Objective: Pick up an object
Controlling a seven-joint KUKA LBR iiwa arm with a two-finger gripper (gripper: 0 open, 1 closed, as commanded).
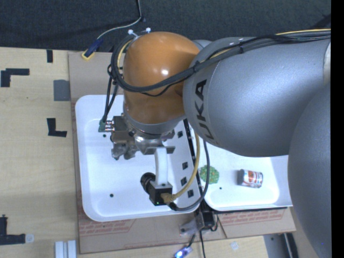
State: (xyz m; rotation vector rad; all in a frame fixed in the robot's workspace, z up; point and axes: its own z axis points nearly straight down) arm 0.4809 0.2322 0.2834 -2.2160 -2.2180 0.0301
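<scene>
The left bin (97,160) and the right bin (231,198) sit side by side on a cardboard sheet (107,230), lower middle of the frame. In the right bin, a small object (209,173) lies at the left end and a can (250,178) further right, with a gap between them. The arm (258,90) reaches in from the right, over the left bin.

Dark backdrop (54,9) behind pale wooden bench (27,160)

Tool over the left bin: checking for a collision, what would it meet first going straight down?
Probably the white floor of the left bin, right under the tool; depth is unclear.
</scene>
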